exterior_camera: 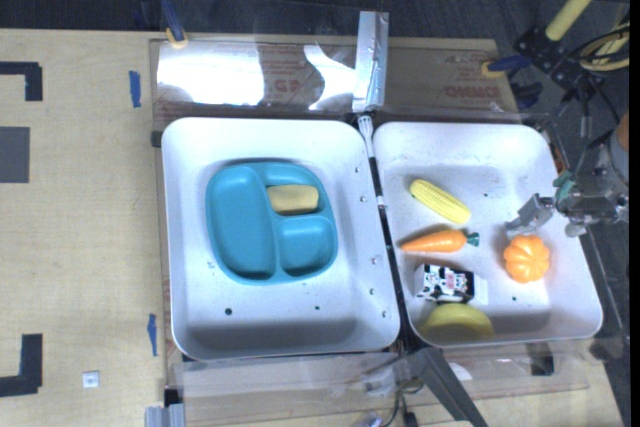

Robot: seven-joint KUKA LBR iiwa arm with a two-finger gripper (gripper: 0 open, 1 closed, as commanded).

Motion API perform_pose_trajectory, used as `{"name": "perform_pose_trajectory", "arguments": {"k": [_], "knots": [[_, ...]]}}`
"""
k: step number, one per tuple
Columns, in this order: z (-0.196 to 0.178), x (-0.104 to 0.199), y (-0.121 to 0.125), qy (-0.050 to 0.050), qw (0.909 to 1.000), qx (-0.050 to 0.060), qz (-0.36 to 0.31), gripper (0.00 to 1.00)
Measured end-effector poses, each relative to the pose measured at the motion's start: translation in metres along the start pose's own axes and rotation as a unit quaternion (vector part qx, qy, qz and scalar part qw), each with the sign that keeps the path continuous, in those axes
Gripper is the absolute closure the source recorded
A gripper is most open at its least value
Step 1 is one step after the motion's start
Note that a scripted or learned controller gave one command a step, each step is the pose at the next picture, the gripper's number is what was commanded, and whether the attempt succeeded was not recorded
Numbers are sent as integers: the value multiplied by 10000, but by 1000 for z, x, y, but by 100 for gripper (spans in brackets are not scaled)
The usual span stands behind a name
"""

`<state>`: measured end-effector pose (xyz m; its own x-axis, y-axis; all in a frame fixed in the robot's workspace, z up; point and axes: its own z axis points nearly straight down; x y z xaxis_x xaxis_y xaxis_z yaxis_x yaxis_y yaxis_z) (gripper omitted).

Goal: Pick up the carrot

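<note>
Where arm enters, hand point(545, 208) hangs above pumpkin point(526, 258) (carrot point(436, 241) apart).

No readable text anywhere. Brown cardboard point(440, 75) at the far side behind the bins carries reddish print, too blurred to make out. Small black-and-white carton point(444, 283) in the right bin point(500, 150) shows a pattern, no legible letters.

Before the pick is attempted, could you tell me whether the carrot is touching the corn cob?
Apart. The camera view shows a strip of bare white bin floor between the carrot and the corn cob, which lies above it in the right bin.
</note>
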<state>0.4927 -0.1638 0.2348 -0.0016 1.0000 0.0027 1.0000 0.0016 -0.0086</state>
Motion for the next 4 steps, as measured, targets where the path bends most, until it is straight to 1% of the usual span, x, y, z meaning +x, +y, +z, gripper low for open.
{"name": "perform_pose_trajectory", "arguments": {"k": [1, 2, 3, 4], "knots": [[114, -11, 0, -24, 9916, -63, -1295, 0], [148, -46, 58, 25, 9837, -59, -1799, 0], [148, 5, 93, -31, 9813, -85, -1921, 0], [141, 5, 93, -30, 9814, -83, -1920, 100]]}}
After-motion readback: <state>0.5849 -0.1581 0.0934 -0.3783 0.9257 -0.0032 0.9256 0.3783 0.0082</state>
